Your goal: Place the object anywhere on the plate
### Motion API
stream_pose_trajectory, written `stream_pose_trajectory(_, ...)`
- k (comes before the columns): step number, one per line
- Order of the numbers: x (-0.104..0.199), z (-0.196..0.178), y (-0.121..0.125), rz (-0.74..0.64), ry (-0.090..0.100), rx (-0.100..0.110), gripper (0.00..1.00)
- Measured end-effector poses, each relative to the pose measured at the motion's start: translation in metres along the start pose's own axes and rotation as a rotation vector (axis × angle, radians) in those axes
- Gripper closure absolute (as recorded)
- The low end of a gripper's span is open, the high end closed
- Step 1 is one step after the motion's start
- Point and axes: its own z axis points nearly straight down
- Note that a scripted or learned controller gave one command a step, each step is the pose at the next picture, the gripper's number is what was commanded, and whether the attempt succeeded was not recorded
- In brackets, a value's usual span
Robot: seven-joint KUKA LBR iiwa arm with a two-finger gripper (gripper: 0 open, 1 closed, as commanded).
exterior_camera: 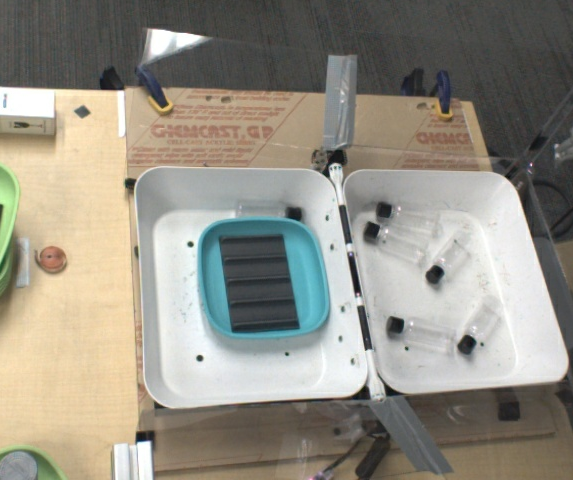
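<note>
End effector state can't be told. A clear black-capped plastic vial (411, 242) should be grabbed mid-body for the teal square plate (311, 268).

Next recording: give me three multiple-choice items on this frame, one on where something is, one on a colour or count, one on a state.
1. Where is the teal plate?
A. In the left bin
B. In the right bin
C. On the bare bench

2. How many vials with black caps lie in the right bin?
A. Two
B. Five
C. Nine

3. How do those vials lie?
A. Stacked on the plate
B. Standing in a rack
C. Scattered loose on the bin floor

Answers: 1 A, the plate sits inside the left bin's walls. 2 B, five black caps show there. 3 C, they lie on their sides, pointing different ways.
</note>
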Motion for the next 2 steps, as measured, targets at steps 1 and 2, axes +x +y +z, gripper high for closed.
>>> stream_pose_trajectory(1, 0.0, 0.0, 0.0, 0.0, 0.0, 0.0, 0.0)
stream_pose_trajectory(2, 0.0, 0.0, 0.0, 0.0, 0.0, 0.0, 0.0)
